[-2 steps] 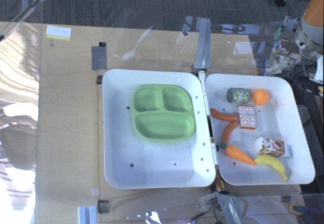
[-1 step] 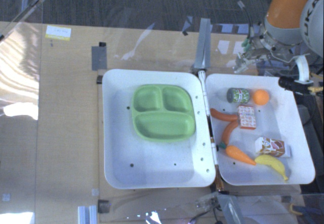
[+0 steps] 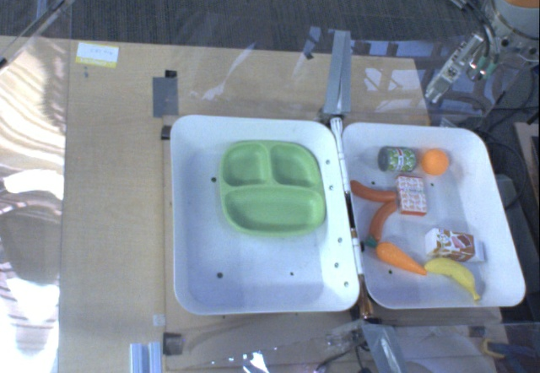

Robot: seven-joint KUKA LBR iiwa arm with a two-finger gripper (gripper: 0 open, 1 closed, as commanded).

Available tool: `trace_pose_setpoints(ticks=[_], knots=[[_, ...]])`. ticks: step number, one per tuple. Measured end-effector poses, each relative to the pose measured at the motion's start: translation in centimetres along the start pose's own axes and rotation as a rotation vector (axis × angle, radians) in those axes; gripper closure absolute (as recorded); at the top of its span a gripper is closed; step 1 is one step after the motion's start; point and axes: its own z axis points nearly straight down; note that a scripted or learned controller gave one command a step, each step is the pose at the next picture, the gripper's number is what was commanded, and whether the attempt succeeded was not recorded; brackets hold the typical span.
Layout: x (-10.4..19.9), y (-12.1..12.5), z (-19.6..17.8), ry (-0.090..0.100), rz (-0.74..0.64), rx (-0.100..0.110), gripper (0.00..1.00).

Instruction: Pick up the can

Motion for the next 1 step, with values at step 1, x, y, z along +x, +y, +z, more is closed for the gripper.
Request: trace_pose_setpoints(ticks=[1], knots=[[8.31,8.44,4.29,0.006,0.107,0.002,1.00]])
